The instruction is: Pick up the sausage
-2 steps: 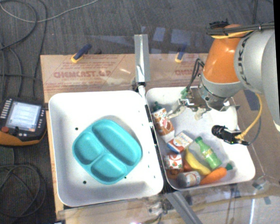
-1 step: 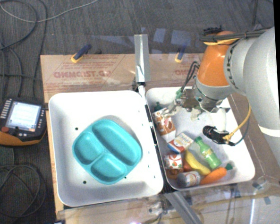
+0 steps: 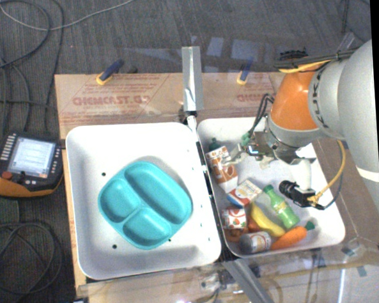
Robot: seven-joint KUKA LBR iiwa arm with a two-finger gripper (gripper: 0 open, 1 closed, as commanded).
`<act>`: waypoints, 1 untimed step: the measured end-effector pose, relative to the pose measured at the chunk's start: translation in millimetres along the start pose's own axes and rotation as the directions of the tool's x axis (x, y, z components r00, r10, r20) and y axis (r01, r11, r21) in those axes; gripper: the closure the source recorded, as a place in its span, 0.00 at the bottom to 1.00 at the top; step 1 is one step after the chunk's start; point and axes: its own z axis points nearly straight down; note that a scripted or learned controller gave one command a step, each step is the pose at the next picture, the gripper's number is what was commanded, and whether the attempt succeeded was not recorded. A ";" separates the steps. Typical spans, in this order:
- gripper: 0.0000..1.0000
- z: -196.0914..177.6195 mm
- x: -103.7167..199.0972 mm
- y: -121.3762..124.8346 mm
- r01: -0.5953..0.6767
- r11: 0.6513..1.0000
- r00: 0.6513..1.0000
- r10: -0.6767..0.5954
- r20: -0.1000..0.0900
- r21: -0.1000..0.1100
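Lying low in the right bin (image 3: 332, 225), the sausage (image 3: 253, 225) seems the reddish-brown piece wedged between banana (image 3: 265, 218) and carton (image 3: 234, 218). Probably light, smooth and slippery, it suits a grip across its middle. Whether the gripper (image 3: 253, 149) is apart or together, I cannot tell.

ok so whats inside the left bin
A teal divided tray lies in the left bin, tilted relative to the walls. Bare white floor shows around it. Whatever is beneath the tray is covered.

Grey arm (image 3: 356, 99), orange band, seemingly black cable.
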 end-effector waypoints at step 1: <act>0.00 2.6 -5.2 18.8 0.206 0.979 0.979 -0.206 -0.001 0.007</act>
